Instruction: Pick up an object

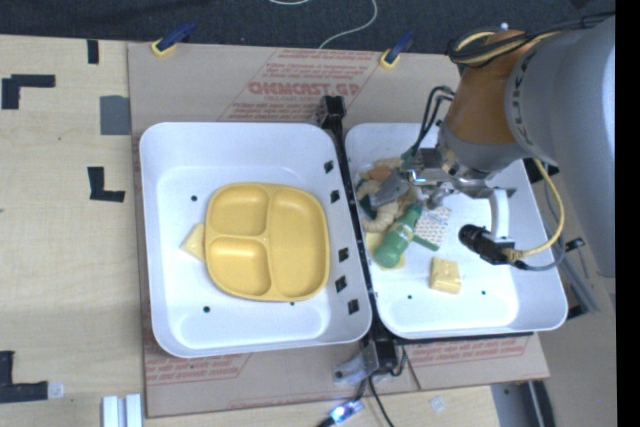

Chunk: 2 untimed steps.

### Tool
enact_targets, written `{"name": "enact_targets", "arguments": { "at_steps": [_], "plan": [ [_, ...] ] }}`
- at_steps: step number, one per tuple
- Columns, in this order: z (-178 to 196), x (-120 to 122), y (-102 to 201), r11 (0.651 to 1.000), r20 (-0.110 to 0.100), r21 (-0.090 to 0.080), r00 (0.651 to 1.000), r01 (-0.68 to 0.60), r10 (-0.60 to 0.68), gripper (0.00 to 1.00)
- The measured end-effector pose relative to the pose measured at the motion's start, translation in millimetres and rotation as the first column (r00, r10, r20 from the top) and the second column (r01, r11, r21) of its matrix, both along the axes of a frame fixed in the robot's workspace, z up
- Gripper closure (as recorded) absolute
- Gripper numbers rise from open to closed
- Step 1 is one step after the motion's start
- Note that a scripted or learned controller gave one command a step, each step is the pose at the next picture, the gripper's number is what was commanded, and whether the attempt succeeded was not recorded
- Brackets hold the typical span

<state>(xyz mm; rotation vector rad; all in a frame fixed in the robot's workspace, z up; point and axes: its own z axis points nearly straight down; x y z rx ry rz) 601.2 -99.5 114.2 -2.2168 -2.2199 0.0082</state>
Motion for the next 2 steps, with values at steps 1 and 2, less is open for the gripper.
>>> {"name": "enact_targets", "arguments": {
  "at_steps": [1, 2],
  "plan": [
    [-25, 3, 0, 1.0, 0.015, -0.002, 1.0, -0.001, 0.001, 0.0],
    [-12, 5, 1, 1.0, 0.017, -0.001, 1.0, -0.003, 0.003, 1.0]
  ]
}}
